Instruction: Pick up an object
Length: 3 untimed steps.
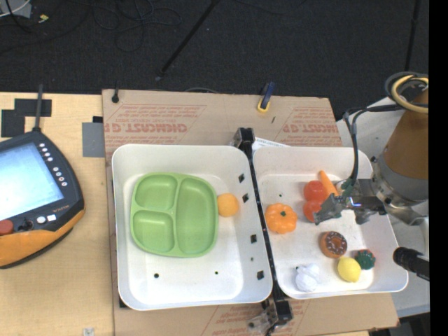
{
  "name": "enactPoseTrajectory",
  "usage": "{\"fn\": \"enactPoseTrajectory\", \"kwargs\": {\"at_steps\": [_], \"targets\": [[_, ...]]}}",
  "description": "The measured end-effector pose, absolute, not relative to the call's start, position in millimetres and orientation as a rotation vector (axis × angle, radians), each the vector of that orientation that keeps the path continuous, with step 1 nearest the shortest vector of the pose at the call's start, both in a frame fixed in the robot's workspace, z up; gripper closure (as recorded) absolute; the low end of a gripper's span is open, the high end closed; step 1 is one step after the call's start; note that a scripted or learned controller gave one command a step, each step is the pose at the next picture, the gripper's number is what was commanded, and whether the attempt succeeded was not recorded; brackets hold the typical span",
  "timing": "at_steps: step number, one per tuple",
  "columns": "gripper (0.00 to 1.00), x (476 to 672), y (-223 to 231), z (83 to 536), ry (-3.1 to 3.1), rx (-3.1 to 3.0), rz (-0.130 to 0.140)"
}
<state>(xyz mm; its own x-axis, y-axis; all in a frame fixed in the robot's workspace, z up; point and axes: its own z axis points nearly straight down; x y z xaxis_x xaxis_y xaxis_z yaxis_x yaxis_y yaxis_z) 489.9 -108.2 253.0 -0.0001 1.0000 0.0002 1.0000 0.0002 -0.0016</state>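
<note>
Camera view: single fixed camera, mounted above the tabletop (42, 285), facing down at a slant. Mid-range framing takes in both white bins: left bin (140, 285), right bin (392, 282). Arm (409, 152) enters from right.

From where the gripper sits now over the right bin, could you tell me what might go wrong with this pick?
1. The gripper sits among crowded items: the red tomato, carrot and small pumpkin. Closing here may catch two or knock one aside.
2. These rounded toys could squirt out from between the fingers.
3. The doughnut and lemon lie near the bin's front wall, so pushed items may jam there.
</note>
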Motion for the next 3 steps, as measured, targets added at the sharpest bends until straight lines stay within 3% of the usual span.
{"fn": "enactPoseTrajectory", "kwargs": {"at_steps": [1,2,3], "targets": [[0.00,487.8,-160.7,104.0,-2.233,-2.230,-0.012],[0.00,529.9,-214.9,95.5,-2.231,-2.226,-0.010],[0.00,574.6,-215.6,94.9,-2.230,-2.227,-0.005]]}}
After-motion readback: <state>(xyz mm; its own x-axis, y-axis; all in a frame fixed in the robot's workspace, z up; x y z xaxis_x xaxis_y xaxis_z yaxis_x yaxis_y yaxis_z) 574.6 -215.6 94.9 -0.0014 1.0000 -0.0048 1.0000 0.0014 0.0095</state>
